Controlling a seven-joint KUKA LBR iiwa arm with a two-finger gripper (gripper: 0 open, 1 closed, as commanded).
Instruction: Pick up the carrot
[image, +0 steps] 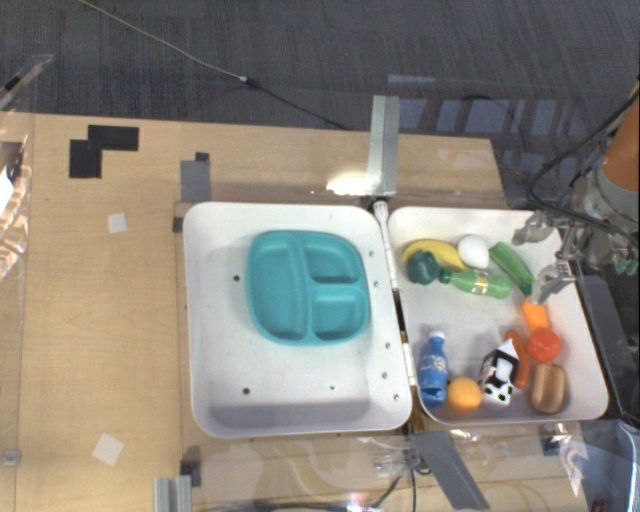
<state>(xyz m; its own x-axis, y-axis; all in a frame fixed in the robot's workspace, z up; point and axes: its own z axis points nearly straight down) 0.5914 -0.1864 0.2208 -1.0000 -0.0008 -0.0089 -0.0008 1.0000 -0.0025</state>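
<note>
The carrot (535, 316) is a small orange piece near the right wall of the right bin (590, 395); it lies against a red-orange round fruit (545, 346). My gripper (541, 263) hangs over the bin's upper right part, just above the carrot. It is open and its fingers (551, 284) hold nothing; the lower fingertip ends a short way from the carrot's top.
The right bin also holds a banana (432, 250), a white egg (472, 250), a green cucumber (511, 267), a green bottle (479, 286), a blue bottle (433, 366), an orange (463, 395), a cow toy (500, 376) and a bread roll (547, 388). A teal divided plate (305, 286) lies in the left bin (215, 400).
</note>
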